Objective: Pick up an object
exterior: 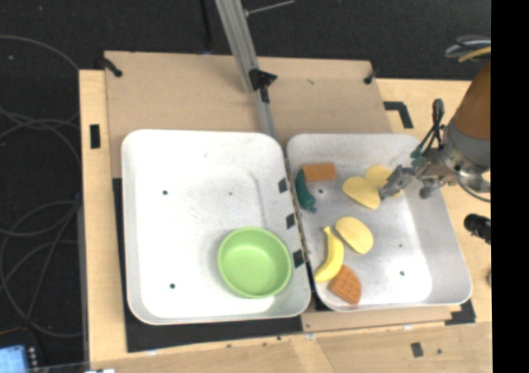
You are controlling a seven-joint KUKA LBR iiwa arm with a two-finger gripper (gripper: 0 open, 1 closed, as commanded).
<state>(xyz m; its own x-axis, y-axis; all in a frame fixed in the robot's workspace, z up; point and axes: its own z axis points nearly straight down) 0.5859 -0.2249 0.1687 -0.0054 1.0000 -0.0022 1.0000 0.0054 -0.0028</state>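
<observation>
The right bin (421,280) holds several small items: an orange block (319,172), a teal piece (306,195), two pale yellow rounded pieces (361,191) (355,234), a banana (331,256) and an orange waffle-like piece (347,285). Another small yellow piece (378,174) lies by the upper one. My gripper (395,184) hangs over the bin's upper right, right beside the upper yellow piece. Nothing shows between its fingers.
A green bowl (254,261) sits in the left bin (165,164) near its front right corner. A grey pole (235,24) slants up from between the bins. The arm comes in over the right bin's right rim.
</observation>
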